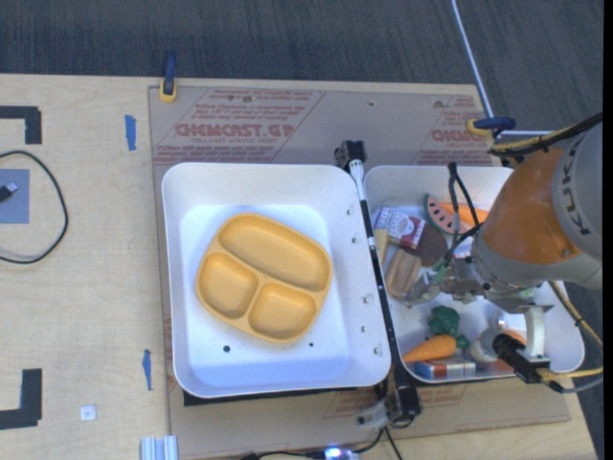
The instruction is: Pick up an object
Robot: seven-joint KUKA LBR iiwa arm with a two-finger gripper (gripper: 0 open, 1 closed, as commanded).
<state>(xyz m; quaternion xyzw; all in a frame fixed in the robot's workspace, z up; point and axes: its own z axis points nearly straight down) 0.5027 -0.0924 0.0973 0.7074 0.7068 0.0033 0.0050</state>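
The right bin [571, 353] holds a heap of small objects. Among them are a watermelon slice toy [440, 208], a red and white packet [401, 226], a tan block [400, 274], a green toy [445, 318] and an orange carrot [430, 348]. My gripper [448, 282] hangs low over the middle of this bin, just above the green toy and right of the tan block. The grey wrist and orange band [530, 214] cover much of the bin's right half and hide what lies beneath them.
The left bin [182, 195] holds a yellow divided plate [263, 276]. A marker-like stick [450, 370] lies along the right bin's front wall. Cables run from the arm over the bin's right rim. A black clamp [351, 151] sits at the back between the bins.
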